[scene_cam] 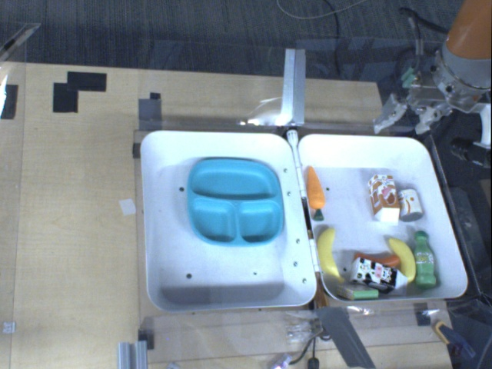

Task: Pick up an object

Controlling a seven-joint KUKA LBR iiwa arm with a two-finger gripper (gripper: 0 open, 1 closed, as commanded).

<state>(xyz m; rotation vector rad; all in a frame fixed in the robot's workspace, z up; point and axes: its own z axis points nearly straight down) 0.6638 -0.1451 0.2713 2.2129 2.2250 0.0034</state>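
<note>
My gripper (407, 118) hangs just beyond the far right corner of the right bin (361, 148), open, with nothing between its fingers. Inside that bin lie an orange carrot (314, 188) by the left wall, a brown-and-white carton (382, 197) and a small can (410, 204) at mid right. Along the near side are a yellow banana (328, 254), a second banana (403, 256), a green bottle (423, 260) and a black-and-white box (374, 272). All of them sit well below the gripper in the view.
The left bin (165, 229) holds a blue divided tray (234, 201). A metal post (294, 87) rises at the far end of the wall between the bins. A cable (323, 6) lies on the dark floor behind the bench.
</note>
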